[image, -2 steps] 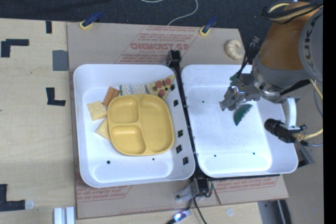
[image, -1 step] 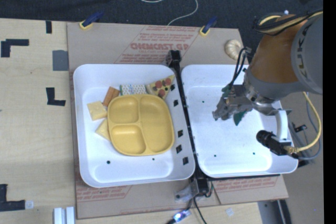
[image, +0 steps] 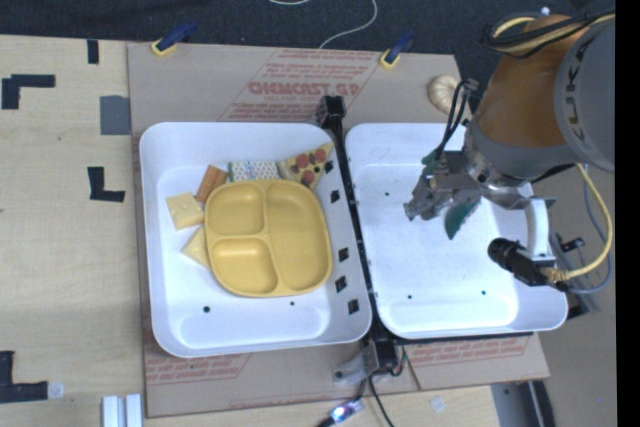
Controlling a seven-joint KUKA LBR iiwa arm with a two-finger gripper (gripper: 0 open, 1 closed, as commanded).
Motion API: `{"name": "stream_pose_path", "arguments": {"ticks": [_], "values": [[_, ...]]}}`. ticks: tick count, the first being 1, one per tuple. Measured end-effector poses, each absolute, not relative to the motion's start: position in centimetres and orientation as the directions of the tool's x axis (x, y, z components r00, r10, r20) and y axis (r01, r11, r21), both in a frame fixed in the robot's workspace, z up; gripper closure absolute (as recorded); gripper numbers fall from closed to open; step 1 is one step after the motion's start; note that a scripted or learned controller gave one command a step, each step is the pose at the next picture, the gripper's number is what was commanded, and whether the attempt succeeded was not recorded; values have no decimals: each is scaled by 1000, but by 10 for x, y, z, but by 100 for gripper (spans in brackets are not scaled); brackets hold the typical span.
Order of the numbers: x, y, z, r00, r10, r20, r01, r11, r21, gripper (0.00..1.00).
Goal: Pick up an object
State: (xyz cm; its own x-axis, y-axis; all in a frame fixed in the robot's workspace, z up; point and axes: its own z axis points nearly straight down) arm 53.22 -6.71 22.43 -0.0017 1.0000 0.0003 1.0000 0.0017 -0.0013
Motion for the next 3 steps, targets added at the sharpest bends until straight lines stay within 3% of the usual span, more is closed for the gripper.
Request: {"name": "stream_pose_path", "arguments": {"ticks": [2, 3], "values": [[525, -76, 214, -1, 1000, 0, 1000, 1, -3, 100], [519, -69, 229, -2, 1000, 1, 1000, 2, -1, 100]]}}
